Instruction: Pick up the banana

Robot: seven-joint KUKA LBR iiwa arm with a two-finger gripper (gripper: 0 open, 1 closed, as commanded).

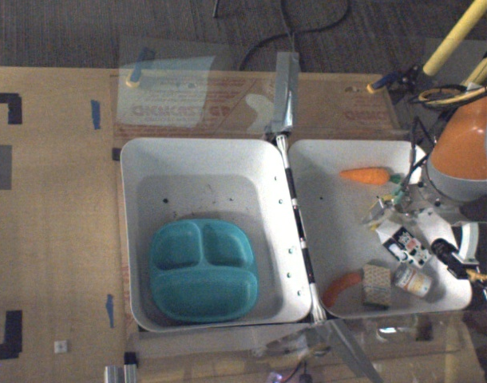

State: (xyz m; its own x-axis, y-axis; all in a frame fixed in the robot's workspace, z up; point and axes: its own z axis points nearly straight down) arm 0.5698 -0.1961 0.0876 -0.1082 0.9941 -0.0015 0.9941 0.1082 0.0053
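Note:
My gripper (393,208) hangs low in the right bin (323,214), under the grey wrist and orange band (463,152) that reach in from the right. It sits just below an orange carrot (365,176) with a green top, and just above a black-and-white packet (406,246). The wrist covers whatever lies directly beneath it. I cannot pick out a yellow banana shape among the things around the gripper.
Near the right bin's front wall lie a curved orange-red piece (342,287), a small brown box (377,284) and a small can (412,280). The left bin (140,214) holds a teal divided plate (201,270). Cables and a yellow pole stand at the back right.

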